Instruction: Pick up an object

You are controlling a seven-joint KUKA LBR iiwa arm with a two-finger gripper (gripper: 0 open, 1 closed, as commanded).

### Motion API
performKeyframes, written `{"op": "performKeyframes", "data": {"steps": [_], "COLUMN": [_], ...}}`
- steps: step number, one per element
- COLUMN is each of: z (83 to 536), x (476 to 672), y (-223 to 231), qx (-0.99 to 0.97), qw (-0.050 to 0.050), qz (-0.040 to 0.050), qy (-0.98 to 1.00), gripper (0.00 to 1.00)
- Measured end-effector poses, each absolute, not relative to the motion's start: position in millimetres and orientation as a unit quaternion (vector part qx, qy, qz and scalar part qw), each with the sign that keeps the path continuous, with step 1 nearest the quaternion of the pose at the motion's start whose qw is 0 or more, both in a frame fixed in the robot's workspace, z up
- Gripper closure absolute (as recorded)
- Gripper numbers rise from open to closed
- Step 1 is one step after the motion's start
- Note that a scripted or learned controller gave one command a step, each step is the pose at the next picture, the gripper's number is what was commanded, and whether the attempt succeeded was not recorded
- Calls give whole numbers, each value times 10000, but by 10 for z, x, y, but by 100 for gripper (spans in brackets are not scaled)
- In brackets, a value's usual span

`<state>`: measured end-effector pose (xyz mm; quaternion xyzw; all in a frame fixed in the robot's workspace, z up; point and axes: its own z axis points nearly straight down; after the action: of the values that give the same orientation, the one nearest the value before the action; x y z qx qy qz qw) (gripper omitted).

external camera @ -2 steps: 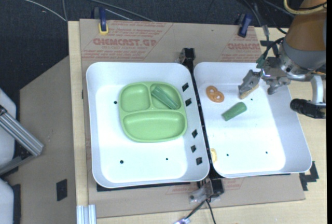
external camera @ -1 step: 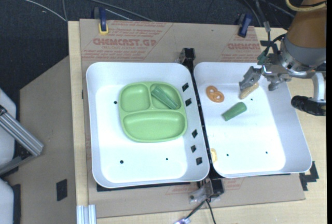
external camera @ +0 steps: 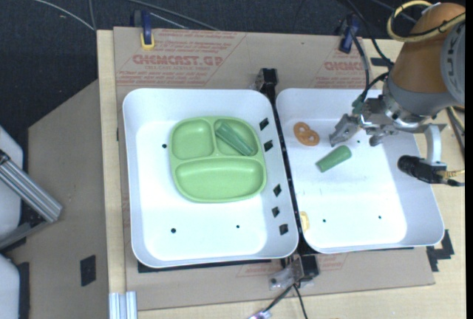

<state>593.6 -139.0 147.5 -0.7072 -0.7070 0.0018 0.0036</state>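
Your claw (external camera: 360, 130) hangs spread and empty in the right bin (external camera: 384, 229); the green cylinder (external camera: 333, 159) lies just near-left, slanting toward it.

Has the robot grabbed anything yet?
Not yet. The pincer hangs over the right bin with open fingers and nothing between them. Done so far: it is close to the green cylinder and the orange pretzel, which both lie on the bin floor. Left to do: go down, close on one, and lift it.
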Motion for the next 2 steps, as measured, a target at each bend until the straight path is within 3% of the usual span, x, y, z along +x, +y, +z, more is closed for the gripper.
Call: {"op": "performKeyframes", "data": {"steps": [1,2], "z": [857,851], "x": [5983,5984], "y": [-1364,-1361], "qx": [-7068,-7072], "qw": [33,17], "qz": [14,4], "qy": [-7074,-7070], "gripper": [0,0]}}
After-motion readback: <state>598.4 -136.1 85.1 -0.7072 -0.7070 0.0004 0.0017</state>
